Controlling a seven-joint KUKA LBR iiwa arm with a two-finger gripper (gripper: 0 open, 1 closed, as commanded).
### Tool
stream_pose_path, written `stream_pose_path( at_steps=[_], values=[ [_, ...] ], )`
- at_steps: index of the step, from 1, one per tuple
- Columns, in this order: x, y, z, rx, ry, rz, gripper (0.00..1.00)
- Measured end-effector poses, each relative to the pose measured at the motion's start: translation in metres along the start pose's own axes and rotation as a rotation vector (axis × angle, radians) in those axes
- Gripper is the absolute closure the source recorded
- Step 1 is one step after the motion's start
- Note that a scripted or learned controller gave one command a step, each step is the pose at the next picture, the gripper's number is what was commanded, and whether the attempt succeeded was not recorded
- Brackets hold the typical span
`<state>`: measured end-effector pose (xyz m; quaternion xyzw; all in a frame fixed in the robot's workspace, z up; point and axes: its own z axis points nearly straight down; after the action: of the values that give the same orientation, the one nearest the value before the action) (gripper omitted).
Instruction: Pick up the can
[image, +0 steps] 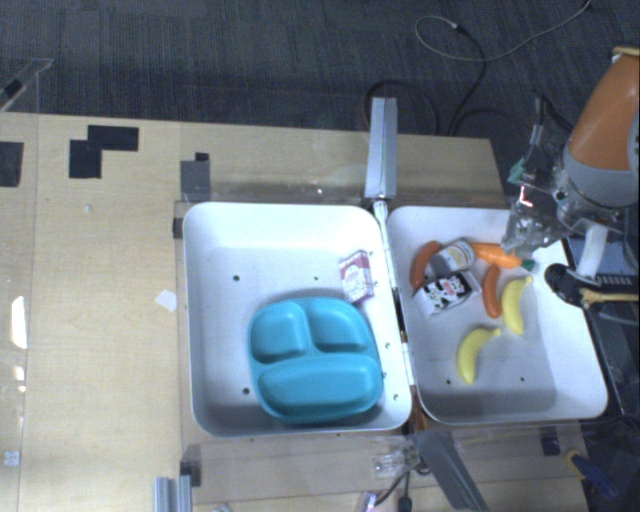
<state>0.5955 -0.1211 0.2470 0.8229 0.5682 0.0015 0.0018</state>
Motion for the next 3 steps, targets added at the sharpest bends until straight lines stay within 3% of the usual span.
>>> stream_pose_path(
  at_steps=[1,2,3],
  values=[
    [-0.012,0.066,-0.059,-0.001,0.000,0.114,1.00],
    [-0.019,0.085,0.134,-0.004,0.001,0.122,1.00],
    [0.053,0.053,0.151,0.002,0.001,0.057,1.00]
  ],
)
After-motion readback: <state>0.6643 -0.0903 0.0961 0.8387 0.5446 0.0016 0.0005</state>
